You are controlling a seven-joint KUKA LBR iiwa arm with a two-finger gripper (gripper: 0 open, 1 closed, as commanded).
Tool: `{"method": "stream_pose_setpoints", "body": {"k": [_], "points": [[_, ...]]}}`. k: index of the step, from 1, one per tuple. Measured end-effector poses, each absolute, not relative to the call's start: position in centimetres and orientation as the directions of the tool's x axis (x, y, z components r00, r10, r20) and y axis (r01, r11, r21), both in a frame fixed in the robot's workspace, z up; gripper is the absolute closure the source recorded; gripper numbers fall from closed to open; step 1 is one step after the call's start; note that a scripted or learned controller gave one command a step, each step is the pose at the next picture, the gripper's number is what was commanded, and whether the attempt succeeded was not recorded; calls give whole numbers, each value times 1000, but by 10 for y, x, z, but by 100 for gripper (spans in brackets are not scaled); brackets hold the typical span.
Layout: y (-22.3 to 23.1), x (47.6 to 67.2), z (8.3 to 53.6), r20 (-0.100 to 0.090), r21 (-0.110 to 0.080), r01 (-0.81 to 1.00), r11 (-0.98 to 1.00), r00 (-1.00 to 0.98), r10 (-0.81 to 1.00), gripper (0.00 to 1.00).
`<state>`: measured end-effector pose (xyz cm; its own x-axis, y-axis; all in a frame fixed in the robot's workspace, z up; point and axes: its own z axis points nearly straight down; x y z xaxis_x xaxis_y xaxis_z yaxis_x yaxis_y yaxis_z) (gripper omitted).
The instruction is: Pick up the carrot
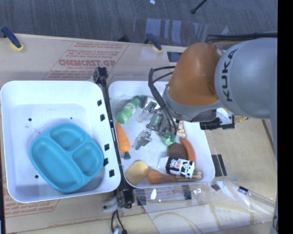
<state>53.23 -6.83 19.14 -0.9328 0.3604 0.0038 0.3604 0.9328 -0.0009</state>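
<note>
Currently the end effector [149, 130], its fingers apart and holding nothing, hovers in the right bin [205, 152] just right of the carrot [122, 137], which lies along the left wall; closing there could miss or jam it against the wall.

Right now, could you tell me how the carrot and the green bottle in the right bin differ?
The carrot is orange with a dark green tip, while the green bottle is green throughout. The carrot lies against the bin's left wall, pointing toward the near edge; the bottle lies slanted, further back. The carrot tapers and looks slimmer; the bottle looks stubbier. Both lie flat in the right bin, apart from the gripper.
</note>
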Motion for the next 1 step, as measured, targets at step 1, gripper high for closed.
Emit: {"method": "stream_pose_setpoints", "body": {"k": [1], "points": [[-89, 540, 104, -3, 1, 462, 887, -887, 462, 0]]}}
